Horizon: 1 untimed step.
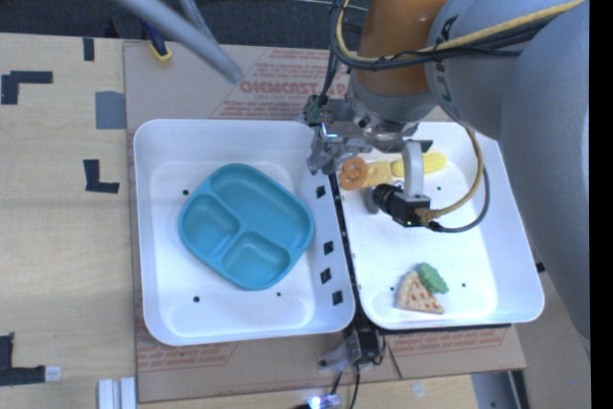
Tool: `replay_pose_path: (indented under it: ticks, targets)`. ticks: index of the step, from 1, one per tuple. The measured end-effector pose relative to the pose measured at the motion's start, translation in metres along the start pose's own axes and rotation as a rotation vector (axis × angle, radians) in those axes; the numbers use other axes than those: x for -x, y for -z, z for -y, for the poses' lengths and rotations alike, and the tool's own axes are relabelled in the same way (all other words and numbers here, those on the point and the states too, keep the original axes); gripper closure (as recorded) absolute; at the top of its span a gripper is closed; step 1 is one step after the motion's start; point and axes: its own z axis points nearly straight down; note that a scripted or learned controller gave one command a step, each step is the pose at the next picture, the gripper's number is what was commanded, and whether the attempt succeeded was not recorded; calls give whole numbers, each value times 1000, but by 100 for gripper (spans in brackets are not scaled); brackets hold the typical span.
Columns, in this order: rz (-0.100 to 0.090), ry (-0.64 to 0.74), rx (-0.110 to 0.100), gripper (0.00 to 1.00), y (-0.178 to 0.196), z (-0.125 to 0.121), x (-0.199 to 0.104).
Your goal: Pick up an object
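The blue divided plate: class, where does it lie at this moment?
The blue divided plate lies in the left white bin, near its middle, tilted askew, left of the divider from the sandwich-like toy.

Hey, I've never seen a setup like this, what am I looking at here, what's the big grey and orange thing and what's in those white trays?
It is a robot arm, filmed from one camera fixed above the bench, looking down at a slant. Its gripper hangs over the divide between two shallow white bins. The left bin holds a blue divided plate. The right bin holds orange and yellow toy food under the wrist and a waffle-like wedge with a green piece nearer the camera. I cannot tell whether anything is held.
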Motion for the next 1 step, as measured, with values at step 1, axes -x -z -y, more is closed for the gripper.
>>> replay_pose_path:
  ticks: [1]
  targets:
    - [0, -1, 0, 100, -2, 20, -40]
